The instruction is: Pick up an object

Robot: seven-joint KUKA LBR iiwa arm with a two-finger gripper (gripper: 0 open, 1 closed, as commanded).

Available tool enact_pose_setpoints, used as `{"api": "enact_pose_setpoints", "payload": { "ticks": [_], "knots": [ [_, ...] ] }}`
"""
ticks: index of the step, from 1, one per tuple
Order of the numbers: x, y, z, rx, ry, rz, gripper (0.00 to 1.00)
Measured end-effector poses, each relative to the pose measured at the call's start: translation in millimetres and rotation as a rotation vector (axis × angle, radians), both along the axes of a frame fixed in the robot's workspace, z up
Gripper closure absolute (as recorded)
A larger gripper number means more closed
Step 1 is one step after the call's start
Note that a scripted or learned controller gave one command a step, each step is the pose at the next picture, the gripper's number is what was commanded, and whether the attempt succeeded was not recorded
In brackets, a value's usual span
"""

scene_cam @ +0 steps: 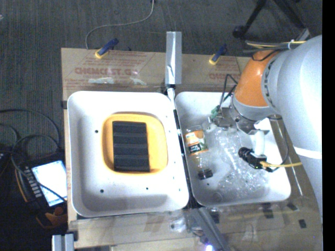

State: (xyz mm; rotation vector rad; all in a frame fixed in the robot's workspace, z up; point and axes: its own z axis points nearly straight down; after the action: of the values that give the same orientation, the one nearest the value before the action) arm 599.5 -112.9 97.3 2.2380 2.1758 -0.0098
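The robot's hand (226,120) dips into the right bin (277,192), poised to grab; its grip is impossible to tell, a small bottle (196,143) just left.

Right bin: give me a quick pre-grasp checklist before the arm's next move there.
1. Target present: small bottle with orange label lies in the right bin near its left wall: ok.
2. Bottle free of clutter: crumpled clear plastic lies beside it; contact cannot tell.
3. Gripper position: above the bin's upper part, not over the bottle: not ok.
4. Finger state: cannot tell.
5. Left bin holds the yellow-and-black tray, away from the arm: ok.
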Motion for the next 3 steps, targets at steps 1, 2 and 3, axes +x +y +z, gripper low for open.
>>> {"api": "enact_pose_setpoints", "payload": {
  "ticks": [1,2,3],
  "knots": [
    [10.1,-58.7,67.7,0.014,0.013,0.126,0.00],
    [17.1,-20.5,-6.2,0.010,0.000,0.204,0.00],
    [44.8,-44.7,37.3,0.016,0.011,0.211,0.00]
  ]
}}
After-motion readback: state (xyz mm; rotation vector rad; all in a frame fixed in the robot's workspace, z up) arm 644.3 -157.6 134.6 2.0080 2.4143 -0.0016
